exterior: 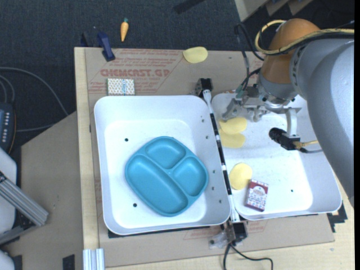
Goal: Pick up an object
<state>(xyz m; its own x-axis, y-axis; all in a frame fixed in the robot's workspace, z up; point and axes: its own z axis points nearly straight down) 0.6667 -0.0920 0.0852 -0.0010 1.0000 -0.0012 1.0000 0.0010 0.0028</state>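
Pincer (243, 110) low at right bin's (292, 198) far-left corner; opening impossible to tell. Yellow chip-like piece (233, 126) just beneath, touching second yellow piece (233, 140).

Tan bench (84, 151), 2 white bins (107, 167), yellow piece (195, 54), patterned packet (121, 86)

Yellow disc (234, 126) flat in right bin, touching second disc (233, 140).
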